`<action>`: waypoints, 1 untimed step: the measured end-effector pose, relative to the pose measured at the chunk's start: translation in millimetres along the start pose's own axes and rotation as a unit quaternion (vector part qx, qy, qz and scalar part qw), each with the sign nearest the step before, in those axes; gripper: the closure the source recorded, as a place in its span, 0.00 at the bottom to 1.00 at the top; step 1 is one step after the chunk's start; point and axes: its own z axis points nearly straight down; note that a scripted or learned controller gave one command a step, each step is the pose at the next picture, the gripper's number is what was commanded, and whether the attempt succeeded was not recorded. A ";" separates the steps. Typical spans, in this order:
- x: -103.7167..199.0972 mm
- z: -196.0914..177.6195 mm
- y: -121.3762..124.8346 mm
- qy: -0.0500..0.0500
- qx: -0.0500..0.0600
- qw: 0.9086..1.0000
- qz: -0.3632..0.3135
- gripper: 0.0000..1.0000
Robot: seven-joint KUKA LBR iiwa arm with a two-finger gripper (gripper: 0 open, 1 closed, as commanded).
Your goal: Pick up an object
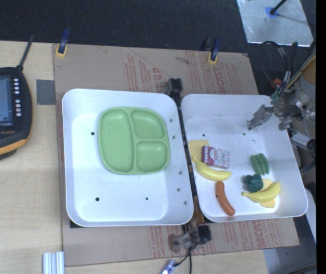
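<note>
Fingers (258, 119) spread over bare bin floor (231, 124); bananas (208, 169), carton (216, 156), sausage (225, 198) lie apart

Wooden bench (14, 193) with cardboard sheet (123, 67), two white bins (77, 153), teach pendant (0, 110).

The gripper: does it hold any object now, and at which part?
Nothing is held. The gripper hovers over the right bin, apart from the toy food.

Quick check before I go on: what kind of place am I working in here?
Most likely a robot lab bench, not a kitchen. Two white bins sit on cardboard clamped to the bench, a teach pendant lies at the left, and the food, like the banana, looks like toys. The gripper hovers over the right bin.
</note>
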 end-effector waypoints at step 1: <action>-12.6 102.1 -35.5 0.000 0.001 1.000 -0.001 0.00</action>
